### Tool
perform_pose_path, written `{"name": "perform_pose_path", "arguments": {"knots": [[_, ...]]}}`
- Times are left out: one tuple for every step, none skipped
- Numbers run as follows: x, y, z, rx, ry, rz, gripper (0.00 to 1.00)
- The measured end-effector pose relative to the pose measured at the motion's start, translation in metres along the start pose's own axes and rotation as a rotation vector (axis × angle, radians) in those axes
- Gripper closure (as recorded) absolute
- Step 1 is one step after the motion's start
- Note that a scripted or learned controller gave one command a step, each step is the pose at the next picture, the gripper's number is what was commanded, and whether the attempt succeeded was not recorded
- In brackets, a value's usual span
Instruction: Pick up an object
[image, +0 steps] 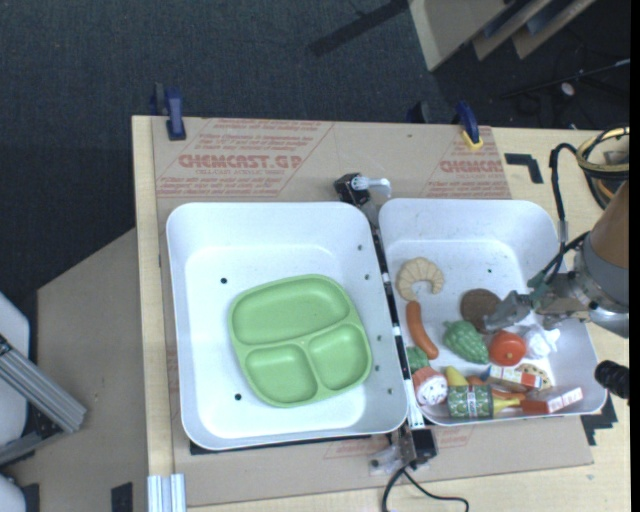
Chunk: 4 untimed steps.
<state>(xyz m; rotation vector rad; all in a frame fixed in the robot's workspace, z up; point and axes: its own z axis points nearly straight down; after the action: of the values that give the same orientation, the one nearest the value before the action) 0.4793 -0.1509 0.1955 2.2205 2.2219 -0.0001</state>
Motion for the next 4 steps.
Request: {"name": "perform_pose_path", "arguments": {"knots": [[0.037, 0.051, 0.114, -0.005, -0.004, -0.003, 0.0], [0.033, 0.053, 0.096, -0.016, -0.008, 0.001, 1.0], [0.033, 0.052, 0.097, -0.013, -0.008, 0.001, 0.0], [0.017, 0.031, 0.111, 0.002, 0.001, 0.002, 0.0]]}}
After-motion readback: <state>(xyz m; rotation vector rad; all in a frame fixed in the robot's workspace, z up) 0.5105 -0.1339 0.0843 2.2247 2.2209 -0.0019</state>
